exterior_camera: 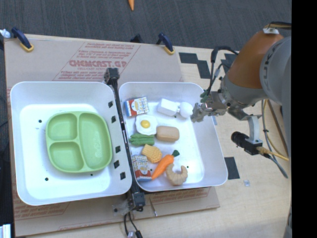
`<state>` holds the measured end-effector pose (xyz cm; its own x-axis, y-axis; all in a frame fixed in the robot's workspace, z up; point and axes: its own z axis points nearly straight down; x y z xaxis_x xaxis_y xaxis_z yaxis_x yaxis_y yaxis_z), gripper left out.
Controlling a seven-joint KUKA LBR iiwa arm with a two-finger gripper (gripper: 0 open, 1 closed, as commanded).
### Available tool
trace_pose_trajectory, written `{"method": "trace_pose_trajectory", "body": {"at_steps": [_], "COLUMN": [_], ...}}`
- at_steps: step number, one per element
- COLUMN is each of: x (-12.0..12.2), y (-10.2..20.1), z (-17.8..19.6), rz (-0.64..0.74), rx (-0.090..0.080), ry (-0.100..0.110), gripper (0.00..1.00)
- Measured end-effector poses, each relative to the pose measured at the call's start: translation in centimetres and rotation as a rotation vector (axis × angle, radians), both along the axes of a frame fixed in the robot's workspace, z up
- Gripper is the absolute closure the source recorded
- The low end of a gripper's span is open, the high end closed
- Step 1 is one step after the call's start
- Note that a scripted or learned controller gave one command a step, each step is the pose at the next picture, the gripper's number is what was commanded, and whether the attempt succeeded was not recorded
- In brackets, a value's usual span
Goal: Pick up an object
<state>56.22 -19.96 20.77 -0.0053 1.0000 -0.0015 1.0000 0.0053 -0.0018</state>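
In the camera view, the claw (199, 111) hung at the right bin's (214, 148) far right rim; whether it was open or closed could not be told. Just to its left lay the white block (169, 107), its long axis running toward the claw.

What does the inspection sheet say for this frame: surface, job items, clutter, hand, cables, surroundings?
Surface: two white bins, left bin and right bin, on cardboard.
Job items: toy foods in the right bin, including fried egg, carrot, corn, croissant.
Clutter: green divided plate in the left bin.
Hand: hand at the right bin's far right rim, holding nothing visible.
Cables: black cable along the arm.
Surroundings: small orange object on the floor.
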Motion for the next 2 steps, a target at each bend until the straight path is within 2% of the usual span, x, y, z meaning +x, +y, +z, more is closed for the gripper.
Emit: {"method": "trace_pose_trajectory", "body": {"at_steps": [2], "x": [2.46], "y": [-1.12], "z": [-0.66], "rz": [0.001], "rx": [0.001], "ry": [-0.002], "gripper": [1.00]}}
